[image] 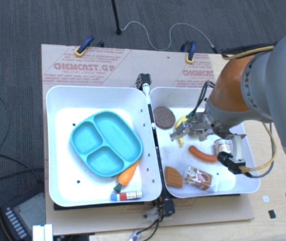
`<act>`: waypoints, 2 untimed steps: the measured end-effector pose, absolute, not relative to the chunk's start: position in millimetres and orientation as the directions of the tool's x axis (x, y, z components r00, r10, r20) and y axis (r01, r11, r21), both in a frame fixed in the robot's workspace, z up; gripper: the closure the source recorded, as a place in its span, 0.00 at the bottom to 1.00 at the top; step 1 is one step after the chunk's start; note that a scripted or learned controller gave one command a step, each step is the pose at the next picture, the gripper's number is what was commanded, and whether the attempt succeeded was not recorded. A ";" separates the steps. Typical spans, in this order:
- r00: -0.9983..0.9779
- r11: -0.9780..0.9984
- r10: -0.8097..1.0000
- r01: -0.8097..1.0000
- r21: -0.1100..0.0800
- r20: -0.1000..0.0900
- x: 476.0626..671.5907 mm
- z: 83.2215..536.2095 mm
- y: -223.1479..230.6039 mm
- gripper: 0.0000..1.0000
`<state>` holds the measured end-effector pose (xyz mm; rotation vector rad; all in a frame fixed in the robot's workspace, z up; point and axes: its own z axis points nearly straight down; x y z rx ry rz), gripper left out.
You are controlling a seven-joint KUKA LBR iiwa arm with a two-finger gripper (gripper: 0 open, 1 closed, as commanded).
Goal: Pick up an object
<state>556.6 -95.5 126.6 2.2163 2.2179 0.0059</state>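
Note:
My gripper (pixel 179 132) hangs low over the middle of the right bin (pixel 233 189), fingers pointing left. A yellow banana-like toy (pixel 183 120) lies right at the fingertips, partly hidden by them. A brown round cookie (pixel 164 117) sits to the gripper's upper left. An orange-red sausage (pixel 203 154) lies just below the wrist. Near the bin's front are a tan waffle piece (pixel 173 177) and a brown-and-white carton (pixel 199 178). I see nothing clearly between the fingers.
The left bin (pixel 62 97) holds a blue three-part plate (pixel 106 142), an orange carrot (pixel 126 175) and a marker-like tube (pixel 126 196) at its front. A black divider clamp (pixel 144 80) sits between the bins. Cables trail beyond the bench.

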 end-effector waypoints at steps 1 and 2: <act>-0.001 0.001 1.000 1.000 0.007 0.000 522.7 87.8 -108.5 0.00; 0.001 0.000 1.000 1.000 0.009 -0.002 523.4 98.5 -109.4 1.00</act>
